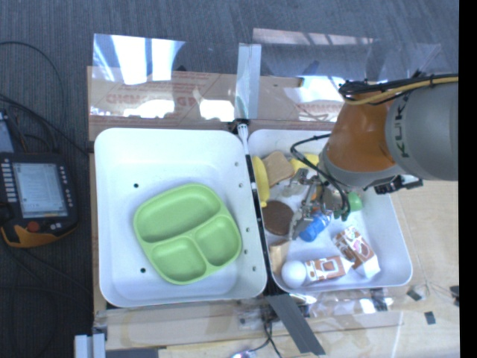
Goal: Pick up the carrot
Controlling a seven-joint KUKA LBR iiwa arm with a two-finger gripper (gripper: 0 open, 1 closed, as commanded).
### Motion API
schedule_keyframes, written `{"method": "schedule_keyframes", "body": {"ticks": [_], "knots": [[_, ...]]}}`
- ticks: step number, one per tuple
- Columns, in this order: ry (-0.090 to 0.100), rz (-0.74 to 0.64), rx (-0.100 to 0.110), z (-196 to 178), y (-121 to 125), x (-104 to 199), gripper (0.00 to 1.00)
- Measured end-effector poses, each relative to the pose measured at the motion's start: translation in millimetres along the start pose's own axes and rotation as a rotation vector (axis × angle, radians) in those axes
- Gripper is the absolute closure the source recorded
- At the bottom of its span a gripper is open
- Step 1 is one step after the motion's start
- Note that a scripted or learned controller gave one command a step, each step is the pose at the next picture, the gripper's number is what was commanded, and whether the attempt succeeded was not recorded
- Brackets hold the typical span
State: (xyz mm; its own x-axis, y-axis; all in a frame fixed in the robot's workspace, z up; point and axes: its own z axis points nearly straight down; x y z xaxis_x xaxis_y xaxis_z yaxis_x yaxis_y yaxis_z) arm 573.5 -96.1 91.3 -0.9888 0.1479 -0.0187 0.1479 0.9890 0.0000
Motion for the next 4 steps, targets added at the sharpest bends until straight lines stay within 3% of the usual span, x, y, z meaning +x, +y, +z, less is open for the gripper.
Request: {"method": "schedule_keyframes", "body": {"ticks": [1,2,3,4], "knots": [[0.049,-0.099,-0.010,0,-18,-63,0.00],[0.003,-0.261,0.000,1,-68,-19,0.00],[-0.006,-0.261,0.002,-12,-67,-22,1.00],[0.017,-0.170,-0.015,2,-83,-46,1.00]]}}
